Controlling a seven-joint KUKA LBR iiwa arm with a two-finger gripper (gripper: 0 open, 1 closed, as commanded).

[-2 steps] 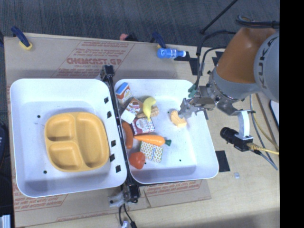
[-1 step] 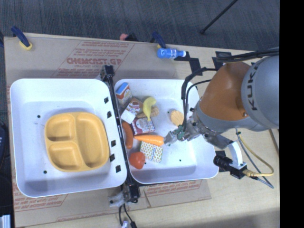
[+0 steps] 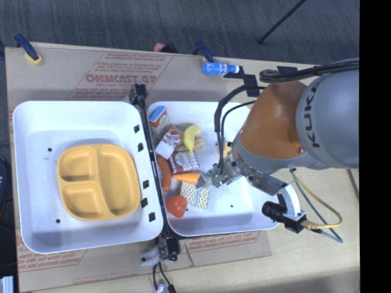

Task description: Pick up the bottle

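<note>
Raise arm (image 3: 287, 127) and gripper (image 3: 215, 177), jaws' state not tellable, clear of the right bin's (image 3: 244, 221) clutter, then descend squarely over what looks like the bottle (image 3: 157, 117) in its upper-left corner, near the banana (image 3: 192, 136).

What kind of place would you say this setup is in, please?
Probably a robotics lab: a KUKA arm reaches over two white bins clamped to a cardboard-covered bench, one full of toy food.

Even, diffuse overhead light is washing the scene, blowing the white bins (image 3: 24, 163) nearly featureless. Shadows are staying soft and short. Fine detail is blurring slightly throughout, and small items are looking pixelated.
</note>
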